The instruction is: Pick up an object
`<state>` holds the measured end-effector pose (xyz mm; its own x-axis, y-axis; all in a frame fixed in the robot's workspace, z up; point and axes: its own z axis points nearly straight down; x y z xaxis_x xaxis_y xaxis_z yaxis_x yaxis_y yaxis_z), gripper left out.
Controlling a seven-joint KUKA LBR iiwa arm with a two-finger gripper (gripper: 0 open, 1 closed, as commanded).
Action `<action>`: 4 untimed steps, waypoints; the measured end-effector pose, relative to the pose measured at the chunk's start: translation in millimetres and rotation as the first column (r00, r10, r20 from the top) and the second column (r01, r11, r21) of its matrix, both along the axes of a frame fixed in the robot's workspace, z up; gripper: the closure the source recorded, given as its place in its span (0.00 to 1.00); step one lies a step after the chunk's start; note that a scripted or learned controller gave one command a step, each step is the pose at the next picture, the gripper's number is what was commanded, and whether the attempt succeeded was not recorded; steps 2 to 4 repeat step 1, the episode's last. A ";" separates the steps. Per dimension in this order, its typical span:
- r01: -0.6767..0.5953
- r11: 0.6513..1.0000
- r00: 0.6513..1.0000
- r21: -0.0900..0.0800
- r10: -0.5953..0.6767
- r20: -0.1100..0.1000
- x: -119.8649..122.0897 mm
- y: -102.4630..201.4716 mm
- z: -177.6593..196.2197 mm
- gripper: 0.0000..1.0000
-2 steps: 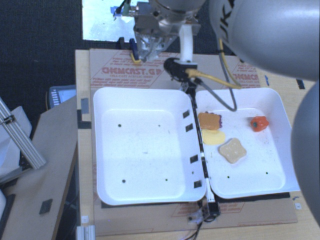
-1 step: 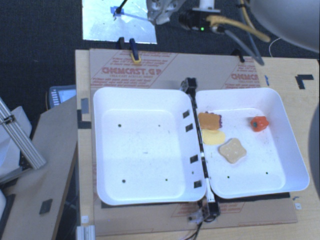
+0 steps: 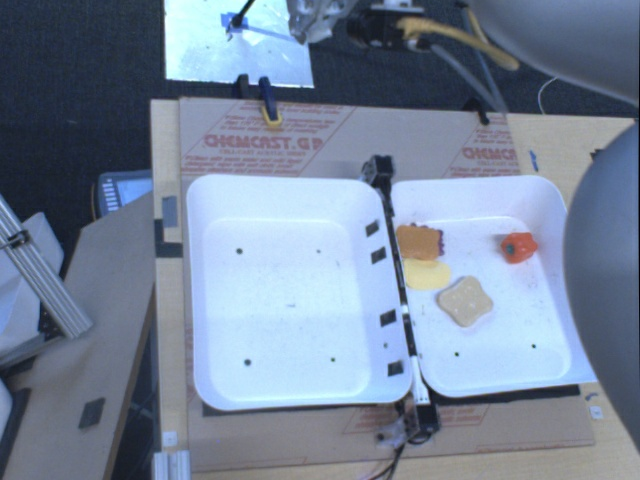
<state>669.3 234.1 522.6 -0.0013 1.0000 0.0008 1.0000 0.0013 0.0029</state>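
Four small pieces lie loose in the right bin (image 3: 545, 203): a beige toast slice (image 3: 465, 301), a yellow disc (image 3: 427, 275), an orange-brown block (image 3: 419, 242) against the divider, and a red-orange piece (image 3: 518, 247) apart. The left bin (image 3: 200, 268) sits alongside on the tabletop (image 3: 330, 133). The tool (image 3: 315, 8) hangs high beyond both bins, carrying nothing, its state impossible to tell, likely parked to leave the view unobstructed.

Counter (image 3: 170, 388), tan, under a protective sheet (image 3: 330, 133) printed CHEMCAST. Yellow clamp (image 3: 271, 118) at the sheet's far edge. Aluminium rail (image 3: 40, 278) at left. Shiny metal plate (image 3: 215, 23) beyond the counter.
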 end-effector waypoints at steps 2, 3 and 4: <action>-0.002 1.000 1.000 0.000 0.002 0.000 -1.1 0.3 12.9 1.00; -0.002 1.000 1.000 0.000 0.002 0.000 -1.1 0.3 12.9 1.00; -0.002 1.000 1.000 0.000 0.002 0.000 -1.1 0.3 12.9 1.00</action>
